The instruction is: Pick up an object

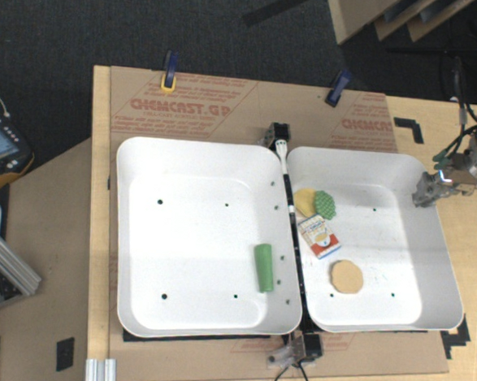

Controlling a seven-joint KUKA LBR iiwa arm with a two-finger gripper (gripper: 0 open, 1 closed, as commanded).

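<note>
Red print reading "CHEMCAST G.P" on the brown cardboard sheet [188, 101] under the bins, at its upper left, a second red print of the same kind at upper right too faint to read, markings on the small red-and-white carton [318, 235] illegible

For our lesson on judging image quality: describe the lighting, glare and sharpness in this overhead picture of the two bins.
In the camera view, even light falls on both bins; the left white bin is bright, near washed out, with soft shading along its walls. The green cylinder casts almost no shadow. The grey two-finger gripper at the right bin's edge looks blurred, its fingers hard to make out.
</note>
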